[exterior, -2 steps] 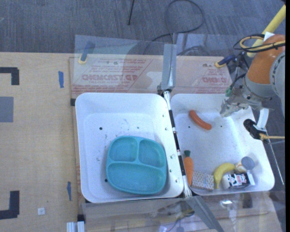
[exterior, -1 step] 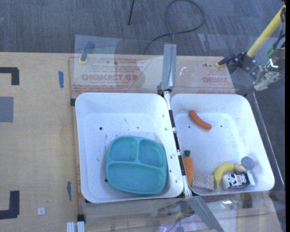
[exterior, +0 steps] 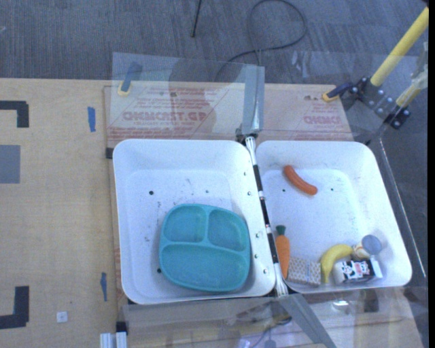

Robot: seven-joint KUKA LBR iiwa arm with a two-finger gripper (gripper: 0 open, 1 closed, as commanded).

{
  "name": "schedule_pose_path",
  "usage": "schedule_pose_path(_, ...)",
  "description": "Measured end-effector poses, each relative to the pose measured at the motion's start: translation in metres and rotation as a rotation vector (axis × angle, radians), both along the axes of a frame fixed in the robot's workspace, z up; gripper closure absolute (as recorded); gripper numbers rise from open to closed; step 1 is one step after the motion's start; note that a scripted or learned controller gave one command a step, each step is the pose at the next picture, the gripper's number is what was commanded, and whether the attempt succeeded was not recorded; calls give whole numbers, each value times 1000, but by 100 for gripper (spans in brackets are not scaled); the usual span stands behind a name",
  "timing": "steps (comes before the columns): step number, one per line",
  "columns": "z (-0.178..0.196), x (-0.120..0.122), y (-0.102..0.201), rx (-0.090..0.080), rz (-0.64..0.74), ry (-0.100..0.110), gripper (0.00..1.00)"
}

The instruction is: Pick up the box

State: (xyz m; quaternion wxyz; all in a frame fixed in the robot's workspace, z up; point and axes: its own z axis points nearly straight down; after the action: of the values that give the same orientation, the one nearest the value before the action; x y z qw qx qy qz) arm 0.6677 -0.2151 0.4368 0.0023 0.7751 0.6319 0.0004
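Tan and speckled, the box [exterior: 304, 272] lay flat in the near corner of the right bin [exterior: 391, 204], close against the wall shared with the left bin [exterior: 136, 163]. An orange carrot [exterior: 283, 250] with a green top lay just beside it along that wall, touching or nearly touching its left edge. On the box's other side a yellow banana [exterior: 335, 258] curved upward, and past the banana lay a black-and-white carton [exterior: 358, 270] with a small grey round thing [exterior: 371, 243] just behind it. In the left bin a teal divided plate [exterior: 204, 249] sat toward the near side. Farther back in the right bin an orange-red sausage [exterior: 300, 180] lay alone at a slant, well apart from the box. Behind both bins a clear sheet [exterior: 183, 95] covered printed cardboard on the desk [exterior: 54, 204], a yellow pole [exterior: 401, 44] slanted at the far right, and a dark cable [exterior: 279, 20] looped on the grey floor. Whether the pincer was released or clenched, I could not tell
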Motion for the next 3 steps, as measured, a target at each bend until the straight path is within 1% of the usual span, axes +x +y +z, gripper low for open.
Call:
schedule_pose_path(1,-1,-1,47,2,77,4,100)
schedule_pose_path(2,-1,-1,113,2,70,4,100)
schedule_pose_path(3,-1,-4,173,3,-12,5,100)
